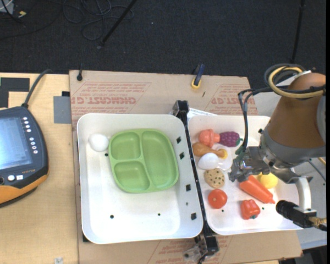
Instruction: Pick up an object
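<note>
Cardboard sheet [126, 95] covers the bench under both bins. Left bin [99, 213] holds a green three-compartment tray [143, 161] toward its far side, with a white ball [98, 142] just beside the tray's left edge, in the bin's far-left corner. Right bin [231, 227] holds the toy food. The arm [297, 120], orange band up top, grey lower, comes in from the right and hangs over the right bin's right half. A teach pendant [11, 153] sits on the bench far left, well apart from the bins. The gripper [241, 169] is low over the middle of the right bin, dark and cluttered; cannot tell how wide it is or whether anything sits in it. Just right of it and nearer, an orange carrot [257, 190] lies at a slant, with a yellow piece [269, 181] touching its far side. Red pepper [250, 208] near edge, red tomato [218, 198] to its left. Cookie [214, 177] and white egg [209, 160] left of the gripper. Far end: purple grapes [229, 138], a pinkish-orange piece [208, 137], and an orange-brown piece [199, 149] beside the divider. A yellow-blue clamp [197, 77] sits on the far cardboard edge.
</note>
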